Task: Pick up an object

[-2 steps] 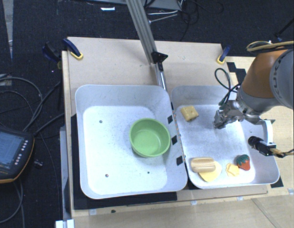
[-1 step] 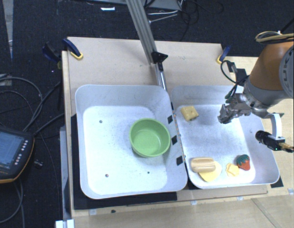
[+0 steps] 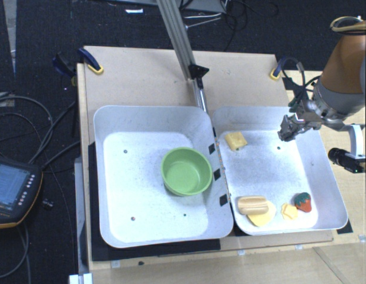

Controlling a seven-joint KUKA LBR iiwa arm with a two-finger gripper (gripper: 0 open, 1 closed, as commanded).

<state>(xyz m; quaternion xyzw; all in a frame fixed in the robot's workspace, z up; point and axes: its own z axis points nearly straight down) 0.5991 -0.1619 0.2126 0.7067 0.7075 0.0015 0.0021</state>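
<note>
My gripper (image 3: 287,132) hangs over the far right part of the right bin (image 3: 325,158), dark and small, with nothing visibly between its fingers. A yellow sponge-like block (image 3: 235,141) lies at the far left of that bin. Along its near edge lie a hot-dog bun (image 3: 253,204) on a yellow piece (image 3: 261,218), a small yellow cube (image 3: 289,212) and a red strawberry (image 3: 302,202). A green bowl (image 3: 186,171) stands in the left bin (image 3: 129,158), toward its right side.
A grey metal pole (image 3: 180,37) slants down from the top to the divider between the bins. Clamps (image 3: 88,61) sit at the far corners of the wooden bench. A teach pendant (image 3: 11,191) lies off the bench at the left.
</note>
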